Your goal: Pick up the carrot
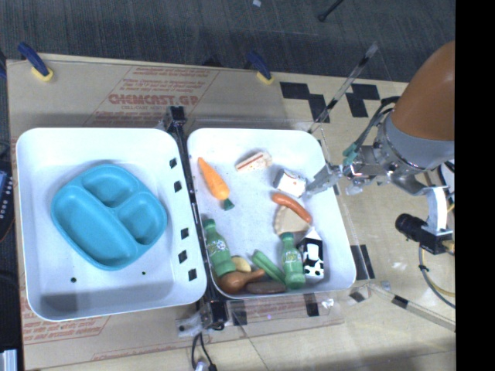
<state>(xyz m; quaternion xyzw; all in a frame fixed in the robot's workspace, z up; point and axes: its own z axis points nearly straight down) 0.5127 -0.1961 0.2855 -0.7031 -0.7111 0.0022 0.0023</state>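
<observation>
The carrot (pixel 213 178) lies in the right bin (pixel 329 242), toward its far left, tip pointing far-left. The pincer (pixel 323 179) hangs at the bin's right rim, well apart from it; its grip I cannot tell

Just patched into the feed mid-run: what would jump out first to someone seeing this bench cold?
The big blue divided plate lying in the left bin stands out first. Next, the right bin holds a clutter of toy food: the orange carrot lies apart at its upper left, green bottles crowd the near edge. The end effector sits at that bin's right rim.
</observation>
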